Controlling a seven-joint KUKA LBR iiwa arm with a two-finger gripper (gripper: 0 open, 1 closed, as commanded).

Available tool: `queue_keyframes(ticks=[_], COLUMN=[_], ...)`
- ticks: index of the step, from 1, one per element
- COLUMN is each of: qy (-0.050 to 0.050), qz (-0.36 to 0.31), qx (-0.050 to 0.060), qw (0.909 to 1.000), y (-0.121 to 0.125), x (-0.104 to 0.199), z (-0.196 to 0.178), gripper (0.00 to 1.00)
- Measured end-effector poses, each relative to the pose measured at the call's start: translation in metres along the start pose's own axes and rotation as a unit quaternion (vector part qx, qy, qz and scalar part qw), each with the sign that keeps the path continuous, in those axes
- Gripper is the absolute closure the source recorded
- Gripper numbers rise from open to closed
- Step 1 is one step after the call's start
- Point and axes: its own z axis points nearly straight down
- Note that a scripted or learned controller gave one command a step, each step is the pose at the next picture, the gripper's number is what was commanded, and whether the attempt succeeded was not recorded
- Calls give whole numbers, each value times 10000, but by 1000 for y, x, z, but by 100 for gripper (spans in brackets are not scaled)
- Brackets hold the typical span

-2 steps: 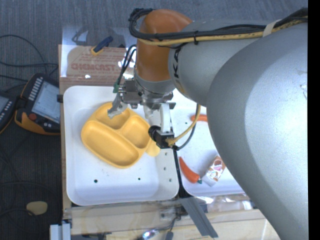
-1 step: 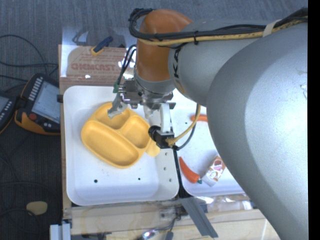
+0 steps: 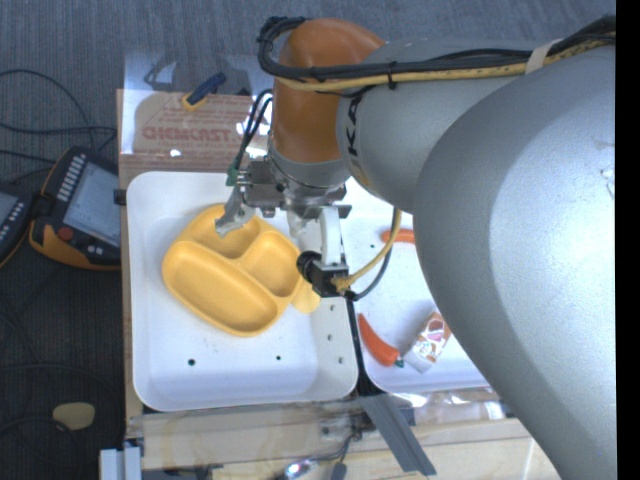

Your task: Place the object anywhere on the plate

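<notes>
Looming across the right of the frame, one grey arm (image 3: 520, 218) reaches left over two white bins (image 3: 240, 378). At lower right lie one carrot (image 3: 377, 340) and one small packet (image 3: 428, 342). Left of them sits one yellow plate (image 3: 225, 283), long axis upper-right to lower-left; the gripper (image 3: 275, 226) hangs over its upper edge, open, holding nothing.
</notes>
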Motion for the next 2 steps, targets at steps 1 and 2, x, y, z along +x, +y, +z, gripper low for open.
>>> queue_keyframes(ticks=[1,2], qy=[0,0], qz=[0,0], qx=[0,0], qw=[10000,10000], y=[0,0], x=[0,0], z=[0,0], gripper=[0,0])
